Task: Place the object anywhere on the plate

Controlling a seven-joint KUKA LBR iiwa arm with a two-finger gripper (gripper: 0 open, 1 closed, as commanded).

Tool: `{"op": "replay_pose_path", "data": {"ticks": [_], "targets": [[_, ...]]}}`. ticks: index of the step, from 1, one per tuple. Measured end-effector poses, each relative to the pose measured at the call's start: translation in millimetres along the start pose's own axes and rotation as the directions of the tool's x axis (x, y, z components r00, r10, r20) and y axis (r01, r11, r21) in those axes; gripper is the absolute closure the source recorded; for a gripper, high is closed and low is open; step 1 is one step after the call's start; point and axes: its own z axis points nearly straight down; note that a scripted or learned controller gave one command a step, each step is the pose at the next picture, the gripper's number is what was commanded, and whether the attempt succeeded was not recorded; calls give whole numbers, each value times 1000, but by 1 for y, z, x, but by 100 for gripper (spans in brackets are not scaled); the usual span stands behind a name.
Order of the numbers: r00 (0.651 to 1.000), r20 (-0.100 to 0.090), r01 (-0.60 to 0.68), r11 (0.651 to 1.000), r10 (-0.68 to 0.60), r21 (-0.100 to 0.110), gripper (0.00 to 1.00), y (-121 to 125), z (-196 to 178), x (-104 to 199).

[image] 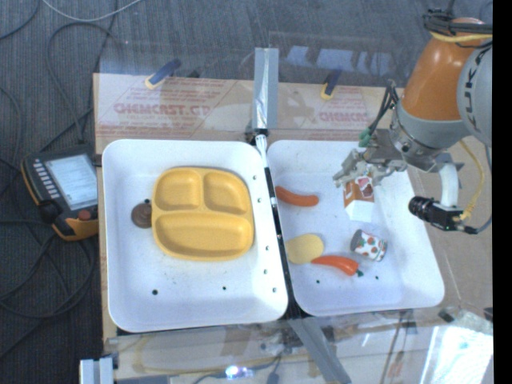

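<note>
A yellow plate [204, 213] with three compartments lies in the left bin [128, 294]. In the right bin [408, 282], a small white carton with a red label [360, 198] stands near the back. My gripper [366, 173] hangs right over the carton's top, open, with its fingers spread wider than the carton. I cannot tell whether they touch it. The grey arm with its orange band [440, 78] comes in from the upper right.
An orange sausage [297, 198], a pale yellow lemon-like piece [305, 248], an orange carrot-like piece [336, 264] and a small printed can [369, 245] lie in the right bin. A brown round piece [142, 214] sits against the plate's left edge. The divider [272, 206] separates the bins.
</note>
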Motion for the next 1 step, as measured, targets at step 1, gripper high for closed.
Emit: {"op": "replay_pose_path", "data": {"ticks": [1], "targets": [[990,-3,139,990,-139,1,100,25,54,71]]}}
